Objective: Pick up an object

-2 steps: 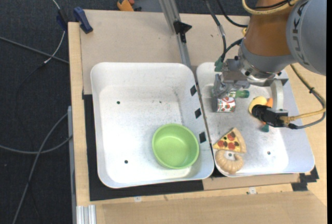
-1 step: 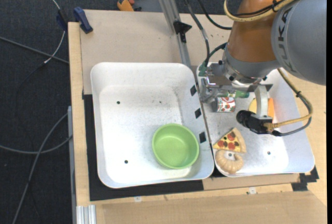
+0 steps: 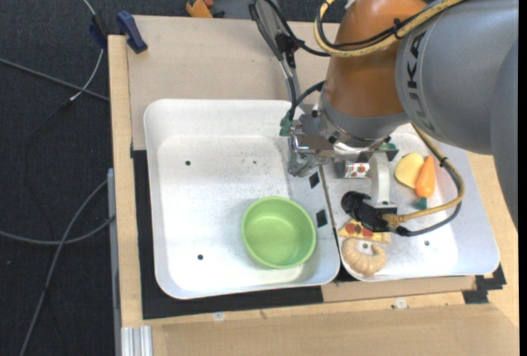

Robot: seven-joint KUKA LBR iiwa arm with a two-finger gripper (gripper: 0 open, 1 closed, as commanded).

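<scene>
A green bowl [image 3: 278,232] sits upright in the near right part of the left bin [image 3: 189,173]. My gripper [image 3: 300,163] hangs over the left bin's right edge, just above and behind the bowl, with the orange-banded wrist above it. In the right bin [image 3: 461,247] lie a yellow piece [image 3: 407,170], an orange carrot-like piece [image 3: 425,177], a small red and white item [image 3: 356,170] and a tan ridged pastry-like thing [image 3: 365,258] near the front wall. The wrist hides much of the right bin's back half.
A small red and yellow item [image 3: 359,229] lies just behind the pastry-like thing. A blue clamp [image 3: 132,30] sits at the bench's far left corner. Cables run across the dark floor to the left.
</scene>
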